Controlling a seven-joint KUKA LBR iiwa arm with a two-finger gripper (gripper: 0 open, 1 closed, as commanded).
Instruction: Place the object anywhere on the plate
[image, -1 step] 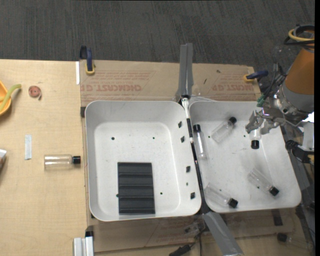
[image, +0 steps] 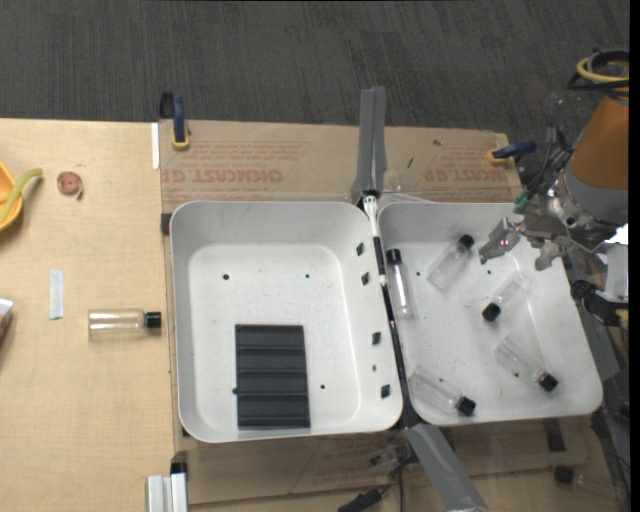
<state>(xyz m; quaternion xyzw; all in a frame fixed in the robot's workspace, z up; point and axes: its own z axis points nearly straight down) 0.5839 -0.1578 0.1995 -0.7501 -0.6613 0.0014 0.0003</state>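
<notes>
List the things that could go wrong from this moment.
1. The vials in the right bin are clear plastic on white and lie at odd angles, so a grasp could miss or slip.
2. One vial lies against the bin's left wall, leaving the gripper little room.
3. The dark ridged plate sits in the left bin, so a carried vial must cross both rims and could roll off the ridges.
</notes>
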